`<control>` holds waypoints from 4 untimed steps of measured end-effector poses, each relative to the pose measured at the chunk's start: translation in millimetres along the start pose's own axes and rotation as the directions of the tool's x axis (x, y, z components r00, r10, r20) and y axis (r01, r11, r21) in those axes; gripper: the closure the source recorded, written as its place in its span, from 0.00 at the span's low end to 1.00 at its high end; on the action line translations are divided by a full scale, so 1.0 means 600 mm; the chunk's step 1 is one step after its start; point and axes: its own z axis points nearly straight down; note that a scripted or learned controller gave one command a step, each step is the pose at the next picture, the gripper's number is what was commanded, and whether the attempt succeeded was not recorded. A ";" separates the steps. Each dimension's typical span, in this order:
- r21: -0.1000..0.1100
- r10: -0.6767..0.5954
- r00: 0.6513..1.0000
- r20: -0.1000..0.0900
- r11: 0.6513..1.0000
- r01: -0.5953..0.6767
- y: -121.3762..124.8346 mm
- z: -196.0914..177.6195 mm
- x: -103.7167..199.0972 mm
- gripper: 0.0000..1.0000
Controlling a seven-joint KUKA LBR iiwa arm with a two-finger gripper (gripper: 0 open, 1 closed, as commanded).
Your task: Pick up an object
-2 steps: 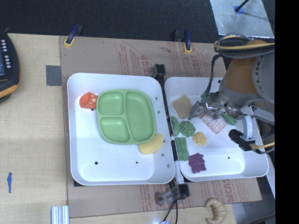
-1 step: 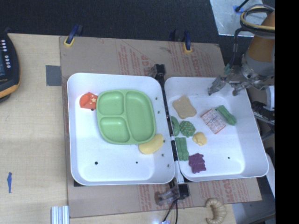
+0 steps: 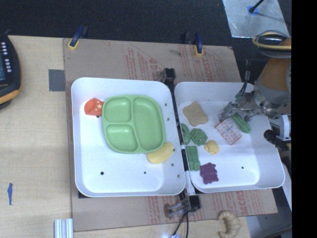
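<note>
Although only the camera view is on hand, it lays out both bins well enough to judge progress. The left bin [image 3: 86, 177] holds a green divided plate [image 3: 133, 124], a red toy with a yellow star [image 3: 93, 106] just beside the plate's upper left corner, and a yellow banana-like piece [image 3: 160, 154] touching the plate's lower right edge. The right bin [image 3: 262, 175] holds most of the loose things: a tan bread-shaped piece [image 3: 195, 114], a round green leafy toy [image 3: 198, 136], a dark green ridged strip [image 3: 192, 158], a small yellow lump [image 3: 211, 146], a purple grape cluster [image 3: 208, 173], a red-and-white printed packet [image 3: 229, 131], and a green pod-like toy [image 3: 242, 123].

The gripper [image 3: 241, 110] sits low over the upper right part of the right bin, the grey arm [image 3: 272, 90] behind it. Its metal parts overlap the near end of the green pod-like toy, with the packet just beside. Whether it is released or clenched I cannot tell; it is too small and cluttered there.

As a judgement, the pick is at the reach-and-grasp step. Every object appears to lie on a bin floor, so nothing looks lifted yet. Securing the grasp and raising the object remain, the pod or the packet being the likely target.
</note>
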 end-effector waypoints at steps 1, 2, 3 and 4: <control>-0.005 -0.003 1.000 0.002 1.000 0.003 0.004 -0.023 -0.001 1.00; -0.015 -0.006 1.000 -0.001 1.000 0.006 -0.024 -0.195 0.112 1.00; -0.005 -0.010 1.000 -0.002 1.000 0.010 -0.030 -0.211 0.247 1.00; -0.002 -0.004 1.000 -0.002 1.000 0.004 -0.112 -0.269 0.294 1.00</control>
